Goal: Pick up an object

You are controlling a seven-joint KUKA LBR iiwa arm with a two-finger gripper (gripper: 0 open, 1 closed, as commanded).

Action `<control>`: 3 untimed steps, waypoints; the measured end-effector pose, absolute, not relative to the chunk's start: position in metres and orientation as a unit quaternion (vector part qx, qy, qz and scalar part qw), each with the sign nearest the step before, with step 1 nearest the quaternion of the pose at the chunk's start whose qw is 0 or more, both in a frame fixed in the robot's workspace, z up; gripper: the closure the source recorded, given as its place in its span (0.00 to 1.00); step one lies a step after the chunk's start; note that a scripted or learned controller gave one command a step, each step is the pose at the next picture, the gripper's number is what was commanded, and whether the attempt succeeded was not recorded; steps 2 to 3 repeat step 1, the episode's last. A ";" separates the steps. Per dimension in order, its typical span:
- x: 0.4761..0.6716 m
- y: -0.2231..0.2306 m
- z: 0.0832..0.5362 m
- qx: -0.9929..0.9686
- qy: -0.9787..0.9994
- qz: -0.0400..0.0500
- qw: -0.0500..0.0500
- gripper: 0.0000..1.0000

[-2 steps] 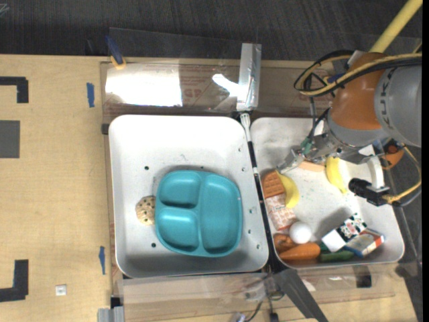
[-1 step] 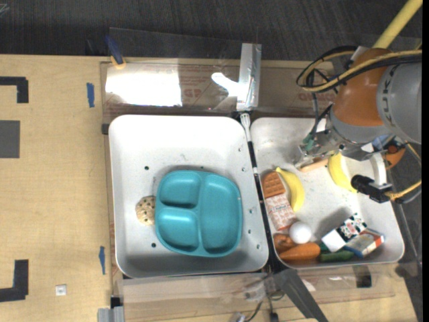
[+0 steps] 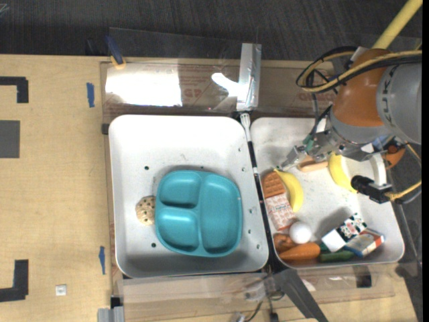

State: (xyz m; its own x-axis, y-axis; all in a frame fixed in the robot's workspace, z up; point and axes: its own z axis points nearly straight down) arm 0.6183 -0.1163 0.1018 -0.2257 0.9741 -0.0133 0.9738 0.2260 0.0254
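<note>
Oddly, no label reads clearly; the gripper (image 3: 310,154), jaw state untellable, hovers near a banana (image 3: 292,188).

The divided tray (image 3: 199,211) lies in the left bin (image 3: 127,139), a cookie (image 3: 145,209) touching its left side. Right of the tray, the right bin (image 3: 268,134) holds two bananas (image 3: 293,189), a carrot (image 3: 299,251) and an egg (image 3: 300,233).

The right bin (image 3: 395,243) was crowded: bananas (image 3: 293,188), a packet (image 3: 277,203), a white ball (image 3: 301,233), a carrot (image 3: 299,251) and small boxes (image 3: 351,235) lay close together. Bare floor showed near its upper left corner. In the left bin (image 3: 127,146), a teal tray (image 3: 199,211) and what seemed a cookie (image 3: 145,209) left the upper half open.
</note>
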 end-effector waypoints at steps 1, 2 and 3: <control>0.546 -0.129 0.093 0.417 0.909 0.002 0.011 0.00; 0.546 -0.129 0.093 0.417 0.909 0.002 0.011 0.00; 0.546 -0.129 0.093 0.417 0.909 0.002 0.011 0.00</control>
